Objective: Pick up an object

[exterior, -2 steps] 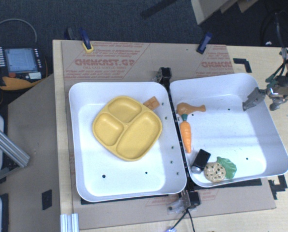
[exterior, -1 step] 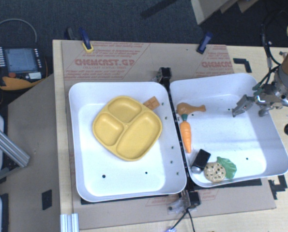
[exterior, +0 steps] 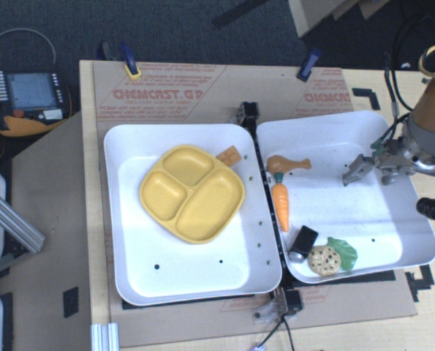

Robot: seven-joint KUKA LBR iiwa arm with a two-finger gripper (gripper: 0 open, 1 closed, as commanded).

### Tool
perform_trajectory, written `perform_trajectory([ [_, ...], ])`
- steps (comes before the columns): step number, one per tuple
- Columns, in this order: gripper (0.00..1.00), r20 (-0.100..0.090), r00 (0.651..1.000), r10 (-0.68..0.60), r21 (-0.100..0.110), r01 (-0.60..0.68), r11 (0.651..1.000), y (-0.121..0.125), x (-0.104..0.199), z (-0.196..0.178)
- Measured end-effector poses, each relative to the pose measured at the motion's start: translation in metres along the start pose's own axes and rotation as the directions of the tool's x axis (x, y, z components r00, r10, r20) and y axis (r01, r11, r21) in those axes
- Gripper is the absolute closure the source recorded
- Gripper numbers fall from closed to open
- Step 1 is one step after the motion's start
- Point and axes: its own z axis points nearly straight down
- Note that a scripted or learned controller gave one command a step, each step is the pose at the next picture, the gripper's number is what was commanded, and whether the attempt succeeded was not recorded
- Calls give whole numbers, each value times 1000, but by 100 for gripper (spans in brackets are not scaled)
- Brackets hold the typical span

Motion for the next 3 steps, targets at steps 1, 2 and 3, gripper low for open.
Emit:
perform_trajectory([
  [1, 0, -2, 1000, 0, 4, 0, 1000, -1, -1, 43],
  [2, 100, 2, 1000, 0, -4, 0, 1000, 0, -2, 29],
  [3, 100, 4, 1000, -2, -11, 2, 1000, 9, 5, -24],
])
